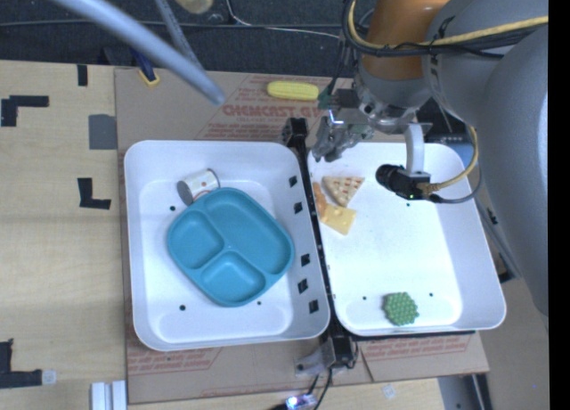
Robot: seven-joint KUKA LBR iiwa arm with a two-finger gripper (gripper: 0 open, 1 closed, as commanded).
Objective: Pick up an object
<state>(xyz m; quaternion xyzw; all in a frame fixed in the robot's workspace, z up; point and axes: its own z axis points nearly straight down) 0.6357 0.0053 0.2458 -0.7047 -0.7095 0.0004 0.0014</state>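
My gripper hangs over the far left corner of the right bin, just above a tan waffle-like wedge. A yellow cheese-like slice lies right below that wedge. A green bumpy ball rests near the right bin's front edge. The left bin holds a blue divided plate and a small white cup lying on its side behind it. Nothing shows between the fingers.
A yellow banana-shaped item lies on the cardboard behind the bins. The arm's black cable fitting hangs over the right bin's back. A grey pole crosses the upper left. The divider between the bins sits right next to the gripper.
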